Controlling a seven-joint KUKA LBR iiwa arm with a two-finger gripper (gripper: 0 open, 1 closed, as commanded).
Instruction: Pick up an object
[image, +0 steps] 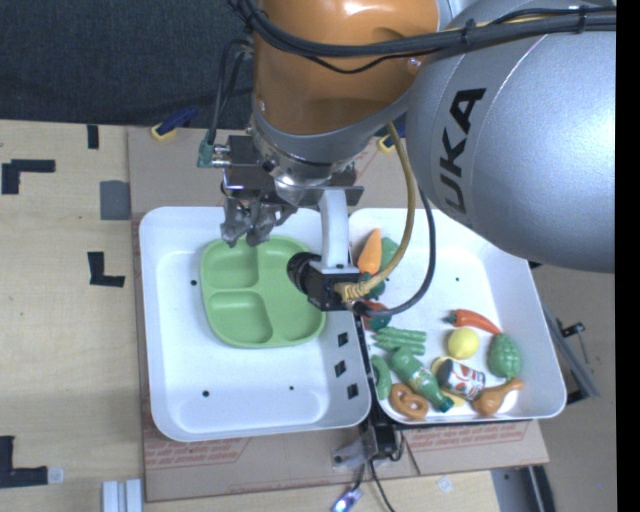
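— Wooden bench (60, 330), two white bins: what sits in the left bin (170, 400)?

— One green divided plate (250, 300), left of centre frame. The gripper (245, 228) hangs over the plate's upper edge, and whether it is parted or closed cannot be made out.

— And the right bin (520, 300)?

— Toy food in its lower part: a carrot (369, 250), a lemon (462, 343), a red chilli (474, 320), a drumstick (497, 396).

Grey arm (520, 120), wrist pointed down

Left of the tool, the pale wooden table (60, 330) bears black tape marks under dark cloth backing (100, 60).
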